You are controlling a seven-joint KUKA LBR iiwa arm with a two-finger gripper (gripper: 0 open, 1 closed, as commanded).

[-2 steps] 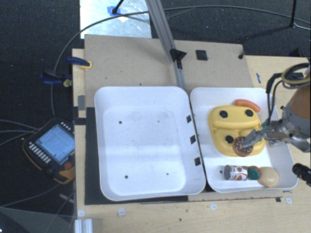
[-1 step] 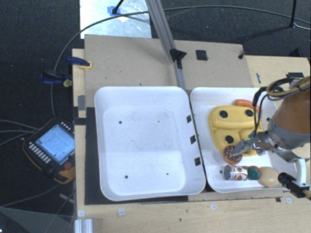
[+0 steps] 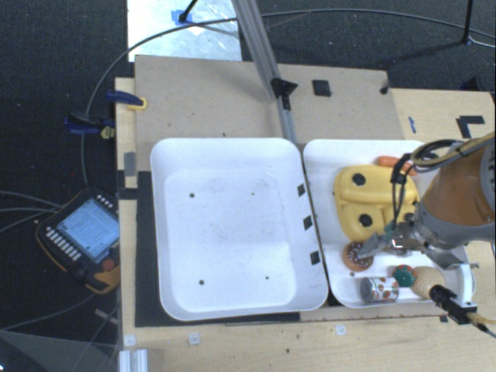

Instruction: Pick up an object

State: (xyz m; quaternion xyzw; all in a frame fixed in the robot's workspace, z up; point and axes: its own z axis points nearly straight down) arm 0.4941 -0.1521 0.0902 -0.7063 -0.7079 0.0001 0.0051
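The arm [image 3: 457, 200] is reaching in from the right and hanging over the right bin [image 3: 325, 161], w/ the tool [image 3: 380, 242] sitting low at the yellow toy's [image 3: 364, 196] near edge, just above a small round brown-and-white piece [image 3: 358, 256]. Can't tell whether the tool is spread or pressed together; it's dark, small and partly masked by the wrist, and nothing is showing as pinched.

All the candidates are lying in the right bin: the yellow toy toward the far wall, an orange bit [image 3: 386, 161] peeking out behind it, the round piece below it, a small can-like thing w/ a printed label [image 3: 377, 288] along the near wall, and a green-and-tan item [image 3: 412, 277] just beside that. The left bin [image 3: 163, 231] is carrying no objects.

Judging by position, the step in hand is lining up for a grab, prob. on the round piece or the toy's lower edge. To do it well: commit to one target, since the tool is sitting between two things that are nearly touching. The toy looks bulky and rounded, so a pinch on its flank is likely slipping off; the round piece looks flat, needing a low, centred approach. Come down straight, stay off the bin wall, and check sth is actually between the tips before lifting.
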